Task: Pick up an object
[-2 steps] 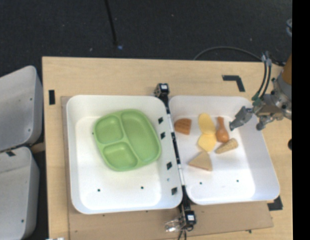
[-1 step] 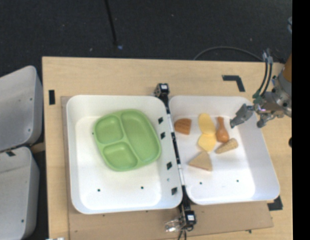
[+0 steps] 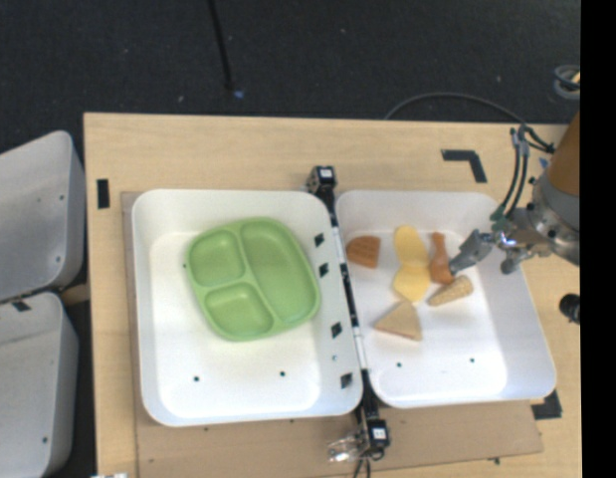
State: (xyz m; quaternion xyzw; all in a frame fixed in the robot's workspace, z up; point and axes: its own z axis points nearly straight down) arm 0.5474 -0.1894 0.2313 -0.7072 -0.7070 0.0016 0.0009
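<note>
The right bin (image 3: 487,366) holds several food pieces. A brown chunk (image 3: 363,251) lies at its left, with two yellow pieces (image 3: 410,242) (image 3: 411,283) beside it. An orange-brown stick (image 3: 440,256), a small tan wedge (image 3: 452,292) and a tan triangle (image 3: 400,322) lie close by. My gripper (image 3: 469,254) reaches in from the right, low over the bin. Its tip is next to the stick and just above the small wedge. I cannot make out anything held in it.
A green three-compartment plate (image 3: 253,279) lies in the left bin (image 3: 168,366). A ridge with black clips (image 3: 339,297) divides the two bins. A dark cable (image 3: 437,98) loops over the bench behind the right bin.
</note>
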